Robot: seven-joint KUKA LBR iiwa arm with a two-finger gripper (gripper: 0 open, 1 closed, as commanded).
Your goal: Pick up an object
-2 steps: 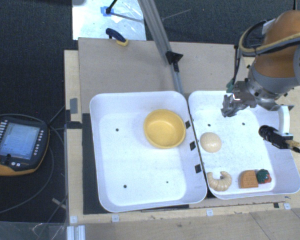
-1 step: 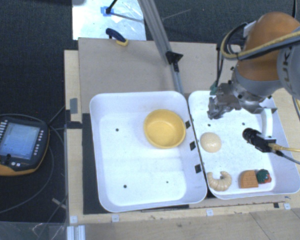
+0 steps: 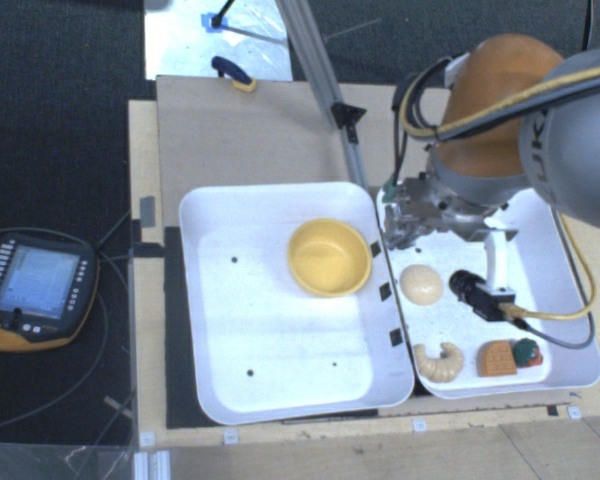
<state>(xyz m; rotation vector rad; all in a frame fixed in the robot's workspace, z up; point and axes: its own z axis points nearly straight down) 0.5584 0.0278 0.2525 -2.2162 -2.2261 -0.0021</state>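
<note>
Hovering at the upper left of the right bin [image 3: 570, 268], the gripper [image 3: 405, 223] hides its state; we cannot tell. Just below sits a cream egg-shaped object [image 3: 421, 284]: light, smooth, likely slippery, so we'd pinch across its middle. The croissant [image 3: 440, 361] and the orange toy [image 3: 499, 358] lie lower; the yellow bowl [image 3: 329, 257] sits left.

Bright, even light; slightly soft focus
</note>
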